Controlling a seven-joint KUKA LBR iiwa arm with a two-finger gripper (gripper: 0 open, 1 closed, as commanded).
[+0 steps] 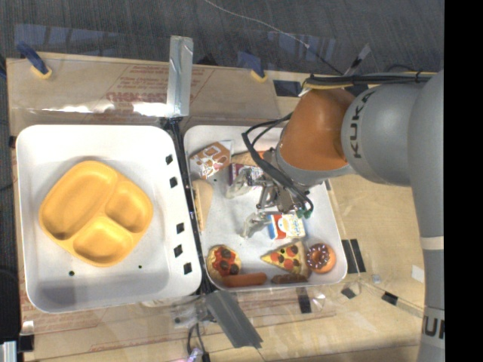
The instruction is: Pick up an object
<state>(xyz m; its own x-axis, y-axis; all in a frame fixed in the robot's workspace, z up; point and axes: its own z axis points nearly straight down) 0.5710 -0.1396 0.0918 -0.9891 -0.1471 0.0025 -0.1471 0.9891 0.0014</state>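
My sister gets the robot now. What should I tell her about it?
Gripper: down inside the right bin, among the toy food; whether it grips anything cannot be told.
Things: pizza slice, donut, hot dog, round pizza along the near edge; small carton beside the gripper.
Left bin holds a yellow divided plate.
Done: nothing visibly lifted.
Left: grasp one object and raise it.

"KU" lettering on grey arm [377,138]; red print on cardboard [139,81] too blurred.

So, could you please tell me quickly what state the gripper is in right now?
Gripper: low in the right bin among the toy food; open, shut or holding cannot be told.
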